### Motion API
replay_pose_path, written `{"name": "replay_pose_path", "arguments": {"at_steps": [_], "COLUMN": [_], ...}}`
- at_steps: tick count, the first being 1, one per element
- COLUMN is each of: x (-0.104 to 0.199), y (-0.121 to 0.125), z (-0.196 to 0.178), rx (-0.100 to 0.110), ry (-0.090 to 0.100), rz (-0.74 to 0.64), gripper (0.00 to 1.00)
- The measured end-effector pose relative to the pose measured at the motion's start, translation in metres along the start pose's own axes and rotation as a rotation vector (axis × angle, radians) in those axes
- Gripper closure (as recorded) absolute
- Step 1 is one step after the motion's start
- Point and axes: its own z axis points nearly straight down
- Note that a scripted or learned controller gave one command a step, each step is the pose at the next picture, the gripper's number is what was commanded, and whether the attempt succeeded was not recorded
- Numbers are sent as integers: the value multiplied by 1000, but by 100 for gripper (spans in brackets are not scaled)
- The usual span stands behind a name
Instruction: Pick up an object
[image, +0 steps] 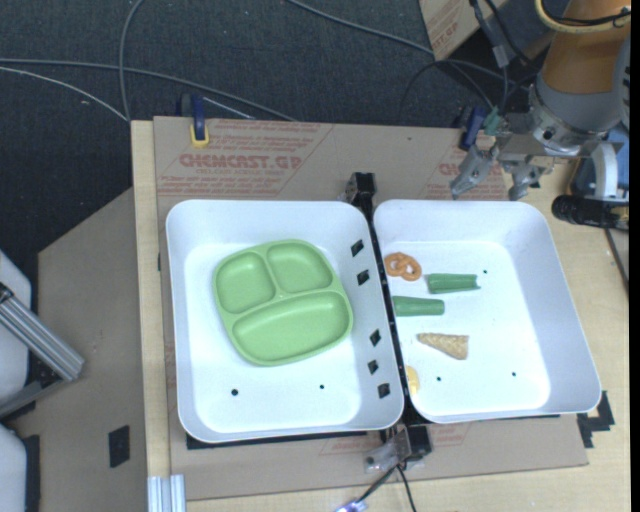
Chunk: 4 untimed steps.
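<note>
My gripper (496, 182) hangs above the far rim of the right bin (560, 300), open, with nothing between its fingers. Below it in that bin lie a brown pretzel (402, 266), a green piece (452, 284), a second green piece (417, 306), a tan wedge-shaped piece (444, 345) and a small yellow piece (411, 378) by the near left wall. All of these lie well in front of and to the left of the gripper.
The left bin (190, 330) holds a green divided plate (283, 300). Black clips (372, 305) run along the wall shared by the bins. A blue clamp (200, 118) sits on the cardboard base at the far left. Cables and a box lie behind the bench.
</note>
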Motion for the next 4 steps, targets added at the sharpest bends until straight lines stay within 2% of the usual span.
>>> {"name": "replay_pose_path", "arguments": {"at_steps": [1,2,3,4], "x": [0,1,-5,2], "y": [1,-3,-3,-10], "z": [-9,53,96,149], "rx": [-14,-8,-11,-8], "ry": [-1,0,-1,0], "rz": [-2,-2,-2,-2], "gripper": [0,0,0,0]}}
